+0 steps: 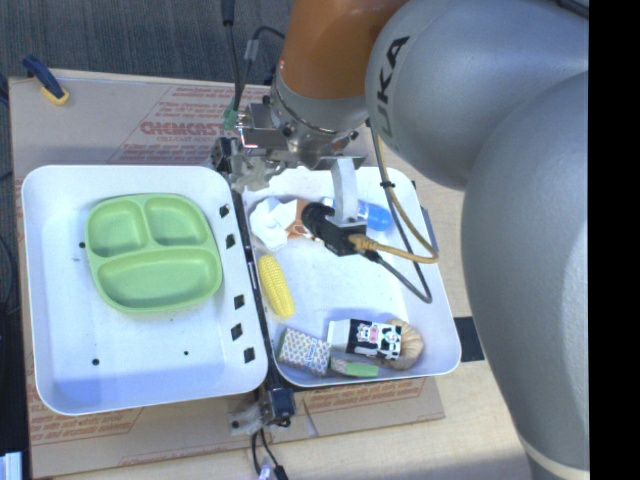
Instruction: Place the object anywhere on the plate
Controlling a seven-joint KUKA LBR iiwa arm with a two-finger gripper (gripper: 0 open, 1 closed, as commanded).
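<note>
A light green plate (152, 251) with three compartments lies in the left bin (60, 368), with nothing on it. My gripper (252, 168) hangs over the far left corner of the right bin (425, 313), above a crumpled white object (270, 221). Beside that white piece sits an orange-brown thing (297, 230), partly hidden by the black part of the wrist. A yellow corn cob (275, 285) lies along the right bin's left wall. The arm's bulk covers much of the right bin's far side.
At the right bin's near edge lie a patterned small box (303, 350), a black and white cow-print item (376, 338), a tan round object (410, 344) and a green stick (352, 368). A blue object (380, 217) peeks out behind the wrist. A yellow cable (405, 253) loops over the bin.
</note>
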